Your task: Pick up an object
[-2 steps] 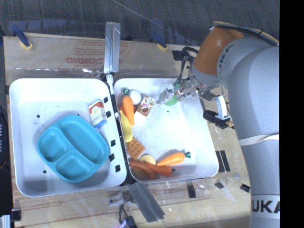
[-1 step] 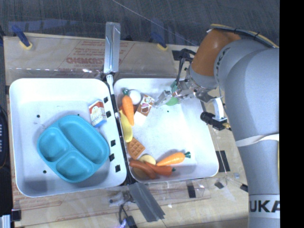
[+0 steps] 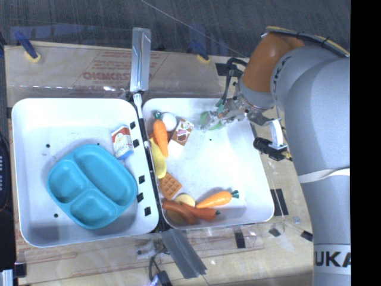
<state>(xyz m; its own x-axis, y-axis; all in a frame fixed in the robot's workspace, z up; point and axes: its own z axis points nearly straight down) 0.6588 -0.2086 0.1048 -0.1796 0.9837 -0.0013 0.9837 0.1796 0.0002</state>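
My gripper (image 3: 215,117) hangs low over the far right part of the right bin (image 3: 250,171), near its back wall. A small greenish-grey shape sits at its tip; I cannot tell whether that is an object or part of the gripper. Along the bin's left wall lie an orange carrot (image 3: 159,136), a white ball (image 3: 169,121), a brown and white packet (image 3: 183,131) and a yellow banana (image 3: 158,161). Toward the front lie a waffle (image 3: 171,185), a second carrot (image 3: 215,199) and a reddish sausage (image 3: 186,212).
The left bin (image 3: 36,130) holds a blue divided tray (image 3: 90,185) and a small red and white carton (image 3: 122,142) by the divider. The grey arm (image 3: 309,118) with its orange band covers the bench to the right of the bins.
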